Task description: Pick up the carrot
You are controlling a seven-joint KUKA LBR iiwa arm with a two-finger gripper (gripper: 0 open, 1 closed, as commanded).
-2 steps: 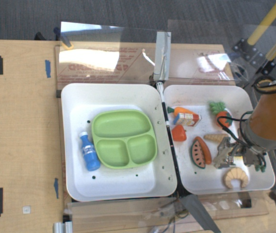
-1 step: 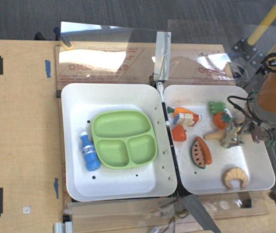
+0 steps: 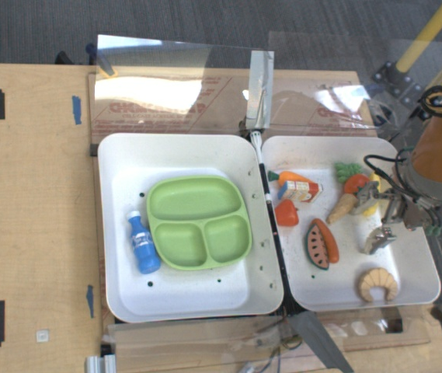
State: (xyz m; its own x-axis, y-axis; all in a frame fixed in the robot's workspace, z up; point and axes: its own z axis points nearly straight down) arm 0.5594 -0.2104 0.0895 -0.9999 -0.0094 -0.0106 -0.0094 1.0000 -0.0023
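Orange with a green leafy top, the carrot (image 3: 352, 179) lies in the right bin (image 3: 419, 286), close to its far edge and toward the right side. Just beside it, on the near side, I see a tan cone-shaped toy (image 3: 343, 206) lying slanted, and a yellow piece (image 3: 370, 199) that touches the claw area. Toward the left edge of this bin there is a small carton with orange label (image 3: 298, 187), and a red piece (image 3: 287, 214) under it. A watermelon slice (image 3: 321, 244) lies in the middle, and a croissant (image 3: 378, 284) sits near the front right corner. The left bin (image 3: 120, 286) carries a green divided plate (image 3: 197, 222) and a blue bottle (image 3: 143, 244) along the plate's left side.

The claw (image 3: 381, 228) hangs over the right edge of the right bin, just beside the carrot. I cannot tell its state: cables and metal parts cover it. The arm (image 3: 438, 150) is cut off at the right border.
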